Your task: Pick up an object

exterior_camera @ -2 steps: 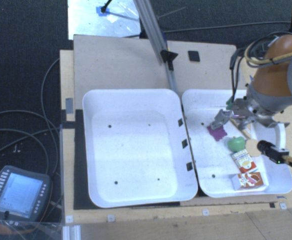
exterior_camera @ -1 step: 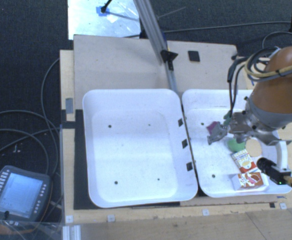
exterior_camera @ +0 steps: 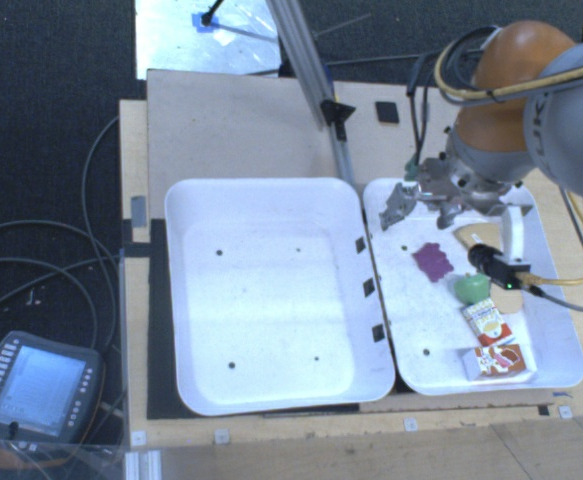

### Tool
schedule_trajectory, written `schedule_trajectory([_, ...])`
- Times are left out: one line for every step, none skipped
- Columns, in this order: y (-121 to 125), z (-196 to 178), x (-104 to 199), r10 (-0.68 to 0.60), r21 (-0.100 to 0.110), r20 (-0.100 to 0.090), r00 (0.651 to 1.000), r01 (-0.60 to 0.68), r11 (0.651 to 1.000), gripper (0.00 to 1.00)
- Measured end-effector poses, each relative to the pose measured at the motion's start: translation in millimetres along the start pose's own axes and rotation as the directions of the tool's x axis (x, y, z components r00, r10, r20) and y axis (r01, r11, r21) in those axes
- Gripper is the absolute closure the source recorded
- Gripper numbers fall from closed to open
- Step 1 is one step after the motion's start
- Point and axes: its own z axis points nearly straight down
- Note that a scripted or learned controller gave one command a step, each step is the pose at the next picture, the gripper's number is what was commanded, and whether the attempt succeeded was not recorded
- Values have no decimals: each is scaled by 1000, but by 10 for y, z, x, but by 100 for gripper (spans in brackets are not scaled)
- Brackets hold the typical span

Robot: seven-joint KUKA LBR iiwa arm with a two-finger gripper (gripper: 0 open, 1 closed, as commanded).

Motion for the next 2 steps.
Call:
schedule_trajectory([-580,302,-74,5,4,1,1000,-5,1000,0])
schedule_trajectory([786,91,7,2,-2,1,1000,-2,1000,0])
